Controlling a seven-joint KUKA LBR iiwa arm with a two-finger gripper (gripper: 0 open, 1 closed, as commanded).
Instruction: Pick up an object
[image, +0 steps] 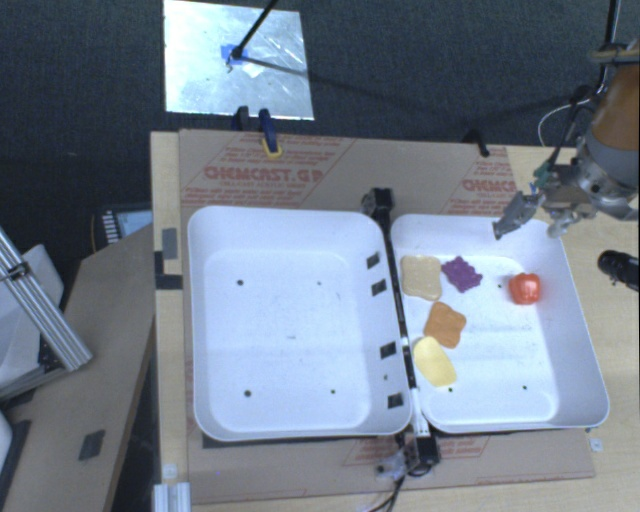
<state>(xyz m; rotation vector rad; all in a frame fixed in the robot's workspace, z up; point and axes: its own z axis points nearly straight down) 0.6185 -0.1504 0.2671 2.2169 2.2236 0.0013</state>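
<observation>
The gripper (532, 218) hangs above the right bin's (575, 300) far edge, fingers spread wide, nothing between them. It should centre over the tomato (525, 288) nearby, then descend straight.

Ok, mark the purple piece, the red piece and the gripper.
purple piece (461, 273), camera view, its middle.
red piece (525, 288), camera view, centre of its top.
gripper (533, 219), camera view, midway between its fingertips.
</observation>
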